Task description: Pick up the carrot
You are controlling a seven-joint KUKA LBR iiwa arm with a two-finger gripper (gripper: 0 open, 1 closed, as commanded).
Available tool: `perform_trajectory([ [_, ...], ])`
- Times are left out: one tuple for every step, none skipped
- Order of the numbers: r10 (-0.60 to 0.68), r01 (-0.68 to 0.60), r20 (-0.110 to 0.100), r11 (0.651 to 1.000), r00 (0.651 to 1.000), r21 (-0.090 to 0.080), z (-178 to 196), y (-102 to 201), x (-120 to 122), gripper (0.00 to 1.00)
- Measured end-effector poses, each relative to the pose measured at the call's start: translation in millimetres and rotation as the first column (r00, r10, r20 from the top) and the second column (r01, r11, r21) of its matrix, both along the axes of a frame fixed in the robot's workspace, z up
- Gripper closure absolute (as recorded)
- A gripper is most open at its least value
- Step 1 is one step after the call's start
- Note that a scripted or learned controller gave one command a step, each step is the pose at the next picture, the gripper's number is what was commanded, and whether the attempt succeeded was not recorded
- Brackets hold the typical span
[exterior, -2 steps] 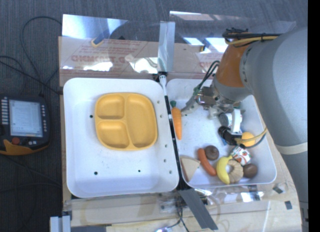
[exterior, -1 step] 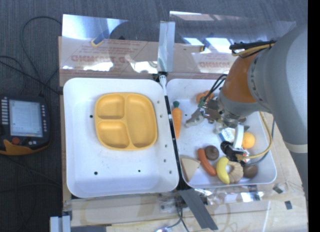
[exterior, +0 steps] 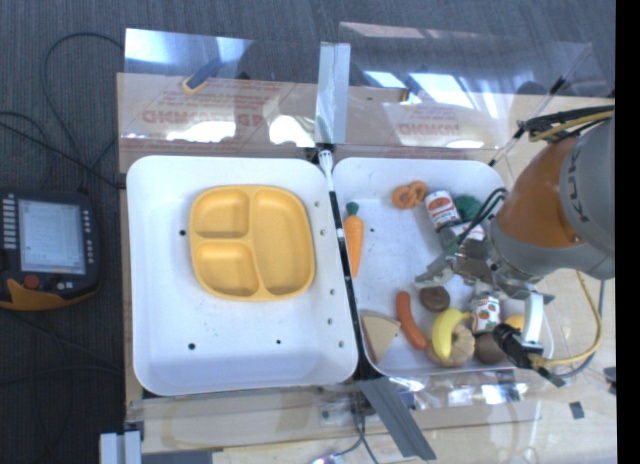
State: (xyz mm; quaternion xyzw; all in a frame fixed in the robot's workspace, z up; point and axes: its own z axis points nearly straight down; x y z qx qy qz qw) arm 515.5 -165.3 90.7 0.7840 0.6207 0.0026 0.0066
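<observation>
The carrot (exterior: pixel 353 236), orange with a green top, lies lengthwise against the left wall of the right bin (exterior: pixel 385 174), green end pointing to the back. My gripper (exterior: pixel 452 260) hangs over the middle of the right bin, well to the right of the carrot and apart from it. It sits just above a small brown round item (exterior: pixel 434 298). The grey arm with its orange band (exterior: pixel 535 207) covers the bin's right side.
Around the gripper lie an orange ring-shaped piece (exterior: pixel 408 195), a small can (exterior: pixel 440 209), a red sausage (exterior: pixel 410 320), a banana (exterior: pixel 447 333) and a tan wedge (exterior: pixel 378 332). The left bin (exterior: pixel 160 332) holds a yellow divided plate (exterior: pixel 252 242).
</observation>
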Motion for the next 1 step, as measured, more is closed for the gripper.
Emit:
perform_trajectory([
  [-0.098, 0.098, 0.002, 0.995, 0.995, 0.003, -0.8, 56.1, 67.0, 0.0],
])
